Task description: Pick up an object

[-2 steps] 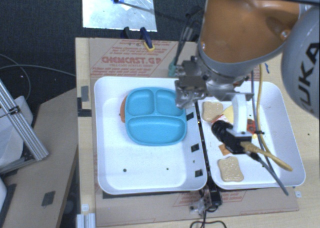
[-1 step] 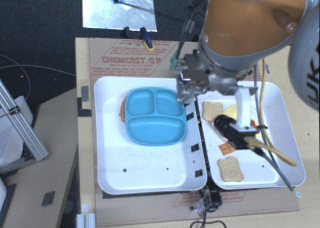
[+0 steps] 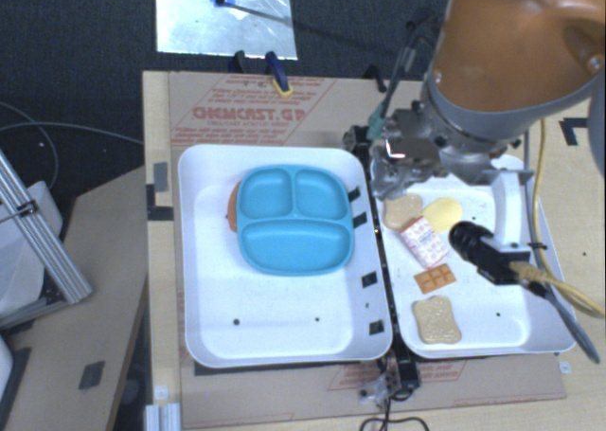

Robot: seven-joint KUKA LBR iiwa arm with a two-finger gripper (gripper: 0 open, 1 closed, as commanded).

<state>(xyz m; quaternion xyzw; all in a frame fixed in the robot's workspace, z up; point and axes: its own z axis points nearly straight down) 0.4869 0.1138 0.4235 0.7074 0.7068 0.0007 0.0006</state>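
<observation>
**Arm low over the right bin's far corner**

Dark carpet point(image 3: 76, 41) lies around a tan bench point(image 3: 109, 221). A printed cardboard sheet point(image 3: 246, 112) is spread on the bench under two white bins set side by side. Beyond the cardboard, a shiny metal sheet point(image 3: 189, 3) lies flat on the carpet.

The left bin point(image 3: 199, 259) holds a blue plate point(image 3: 294, 221) with three sections, sitting toward the far half. An orange-brown piece point(image 3: 231, 206) peeks out from under the plate's left edge; too little of it shows to tell what it is.

The right bin point(image 3: 502, 330) holds the small things to pick from. A beige biscuit point(image 3: 402, 209) lies near the far left corner, with a yellow piece point(image 3: 443, 211) just beside it on the right. A red and white packet point(image 3: 426, 244) lies just in front of those two, close to or touching the biscuit. Nearer the camera sits an orange waffle point(image 3: 436, 278), and nearest of all a slice of toast point(image 3: 436, 318), apart from the rest.

The arm point(image 3: 511, 31) reaches in from the right, and its wide orange band covers the far part of the right bin. The gripper point(image 3: 390, 173) is at that bin's far left corner, by the wall shared with the left bin and just behind the biscuit. I cannot tell whether the claw is spread or pressed together, and I see nothing held in it.
</observation>
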